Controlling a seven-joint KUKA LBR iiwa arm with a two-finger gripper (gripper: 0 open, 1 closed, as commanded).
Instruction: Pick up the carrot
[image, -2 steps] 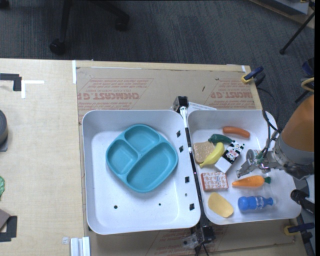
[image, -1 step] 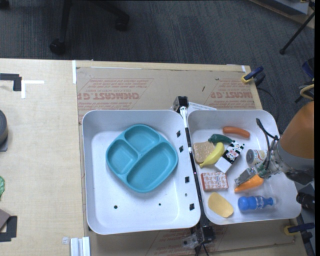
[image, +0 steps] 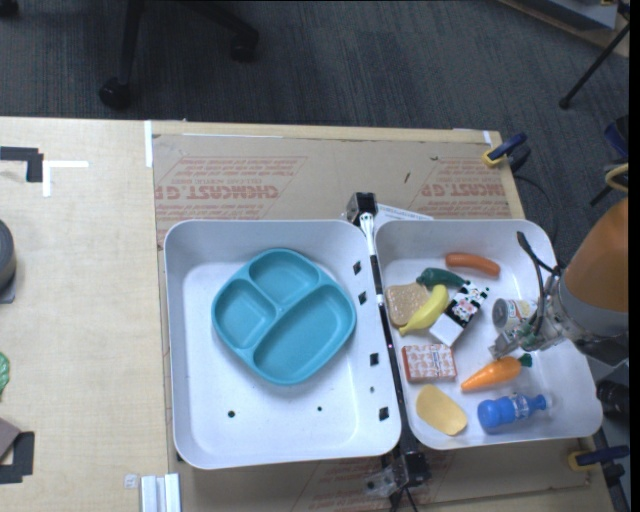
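Two white bins sit side by side on the bench. The left bin (image: 190, 420) carries one thing, a blue divided plate (image: 284, 316) with three compartments, lying near its middle. The right bin (image: 570, 415) is crowded: one carrot (image: 492, 375), one blue bottle (image: 510, 410) along the near edge, one yellow chip-shaped piece (image: 441, 410) by the near left corner, one small pink carton (image: 429, 362), one banana (image: 427, 309) resting across a slice of toast (image: 403, 300), one dark green piece (image: 440, 278) behind the banana, one black-and-white carton (image: 462, 307), one sausage (image: 472, 264) toward the far edge, and one small tin (image: 512, 313) near the right side. The carrot lies flat right of the bin's centre, its long axis running nearly left to right with a slight tilt: the narrow orange tip aims at the pink carton, the green-topped thick end sits up toward the right wall. The gripper (image: 520, 340) comes in over the right edge and is down just at that green end, between carrot and tin; how far its fingers are spread, I can't make out, and nothing is plainly between them.
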